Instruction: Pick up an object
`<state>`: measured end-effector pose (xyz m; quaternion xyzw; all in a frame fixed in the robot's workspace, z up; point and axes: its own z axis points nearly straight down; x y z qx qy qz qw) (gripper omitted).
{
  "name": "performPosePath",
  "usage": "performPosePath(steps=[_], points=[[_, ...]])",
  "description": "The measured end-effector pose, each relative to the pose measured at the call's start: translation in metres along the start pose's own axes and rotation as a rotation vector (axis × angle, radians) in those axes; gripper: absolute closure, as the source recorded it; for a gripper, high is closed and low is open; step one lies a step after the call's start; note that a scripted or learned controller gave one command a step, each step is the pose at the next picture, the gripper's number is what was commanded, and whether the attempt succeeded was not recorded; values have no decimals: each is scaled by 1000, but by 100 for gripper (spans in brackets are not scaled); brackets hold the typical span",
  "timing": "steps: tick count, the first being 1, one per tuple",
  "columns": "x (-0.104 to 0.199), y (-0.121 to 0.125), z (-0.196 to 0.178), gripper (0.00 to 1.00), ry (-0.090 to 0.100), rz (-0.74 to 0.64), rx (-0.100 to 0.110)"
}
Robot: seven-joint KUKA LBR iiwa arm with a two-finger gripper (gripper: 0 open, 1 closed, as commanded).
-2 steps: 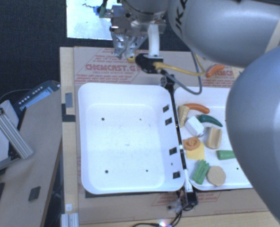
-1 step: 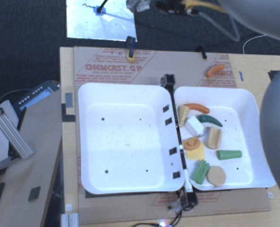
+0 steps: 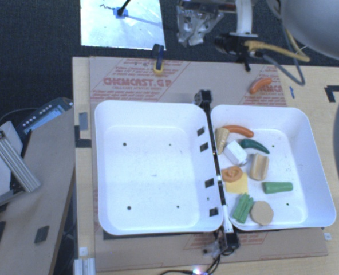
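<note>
I see the right bin (image 3: 312, 132) crowded with toy food, an orange carrot (image 3: 238, 130) at its back, while the gripper (image 3: 195, 24) hangs beyond the bins, jaws' state unclear to me.

Left bin (image 3: 152, 171): floor bare and wide, open from above all over.
Right bin (image 3: 307, 153): crowded on its left half, with a sausage (image 3: 237, 131), dark green piece (image 3: 254, 145), white block (image 3: 235, 153), bread roll (image 3: 258, 167), orange slice (image 3: 233, 174), green cone (image 3: 278, 187), green bundle (image 3: 243, 208) and tan disc (image 3: 261, 213) packed near each other.
Right bin, far right strip: bare floor, room to pass.
Divider (image 3: 212, 165): black clips line the rims between the 2 bins.
Overhead: gripper (image 3: 197, 23) hangs beyond the bins, above the board's far edge.
</note>
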<state>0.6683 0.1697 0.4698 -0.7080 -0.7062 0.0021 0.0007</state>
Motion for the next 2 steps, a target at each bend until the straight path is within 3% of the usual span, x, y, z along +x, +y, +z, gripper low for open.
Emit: performPosePath(steps=[1, 2], points=[[67, -2, -69, 100, 6, -11, -12], [18, 0, -44, 100, 2, -3, -4]])
